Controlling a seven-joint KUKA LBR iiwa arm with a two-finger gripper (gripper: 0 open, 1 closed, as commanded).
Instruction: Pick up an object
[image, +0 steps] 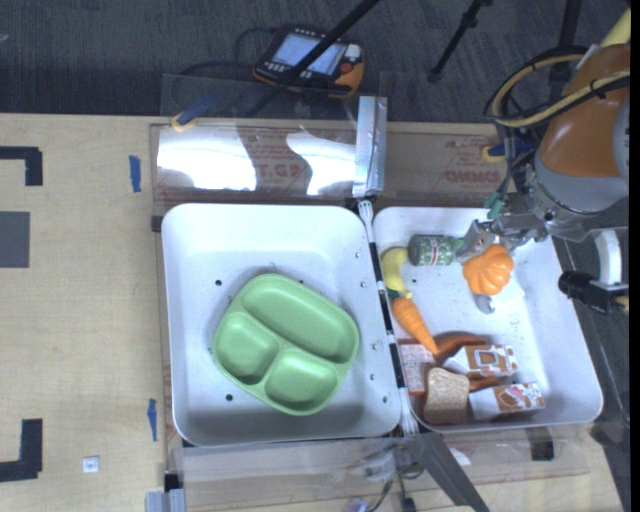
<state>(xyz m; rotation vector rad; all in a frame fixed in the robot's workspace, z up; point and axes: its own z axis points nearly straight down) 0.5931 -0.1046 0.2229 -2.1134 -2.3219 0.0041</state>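
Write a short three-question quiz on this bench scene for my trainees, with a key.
1. True or false: the green divided plate lies in the left bin.
2. Which is nearest the gripper? A) slice of bread B) orange pumpkin C) carrot
3. Fill in: the small can lies on its ____ in the right bin.

Key: 1 true; 2 B; 3 side.

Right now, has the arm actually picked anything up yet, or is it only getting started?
Only getting started, it seems. Nothing looks lifted: the small orange pumpkin, green-labelled can, orange carrot and slice of bread all lie in the right white bin. The gripper sits just above the pumpkin, close to it. Grasping and lifting are left.
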